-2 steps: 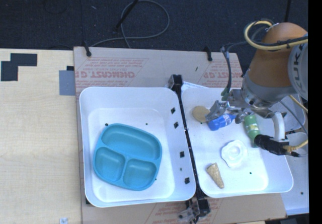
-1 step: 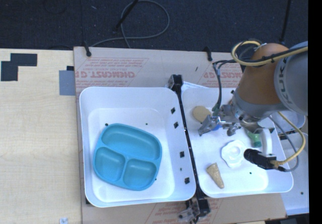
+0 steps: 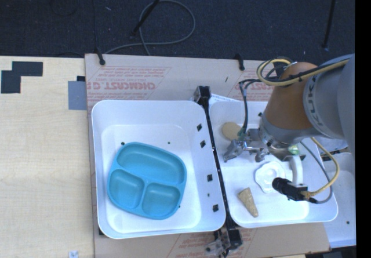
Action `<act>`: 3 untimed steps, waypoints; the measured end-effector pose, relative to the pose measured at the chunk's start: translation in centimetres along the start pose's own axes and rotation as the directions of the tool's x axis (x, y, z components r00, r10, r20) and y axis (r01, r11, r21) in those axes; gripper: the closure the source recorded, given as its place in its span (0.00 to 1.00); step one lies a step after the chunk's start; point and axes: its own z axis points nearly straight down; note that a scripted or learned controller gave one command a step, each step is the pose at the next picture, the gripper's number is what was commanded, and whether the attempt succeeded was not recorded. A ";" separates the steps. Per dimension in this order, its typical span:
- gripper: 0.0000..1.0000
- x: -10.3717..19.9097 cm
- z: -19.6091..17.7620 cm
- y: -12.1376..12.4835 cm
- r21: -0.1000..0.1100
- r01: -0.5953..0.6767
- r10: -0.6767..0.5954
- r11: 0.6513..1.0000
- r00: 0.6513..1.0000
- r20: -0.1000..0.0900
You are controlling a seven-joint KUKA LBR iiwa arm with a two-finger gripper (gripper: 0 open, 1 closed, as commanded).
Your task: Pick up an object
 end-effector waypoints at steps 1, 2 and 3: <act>0.00 0.1 2.7 0.0 -0.004 0.000 0.000 1.000 1.000 0.000; 1.00 0.0 1.6 -0.1 -0.003 -0.007 0.007 1.000 1.000 0.000; 1.00 0.1 -2.8 -0.7 -0.009 -0.007 0.007 1.000 1.000 0.001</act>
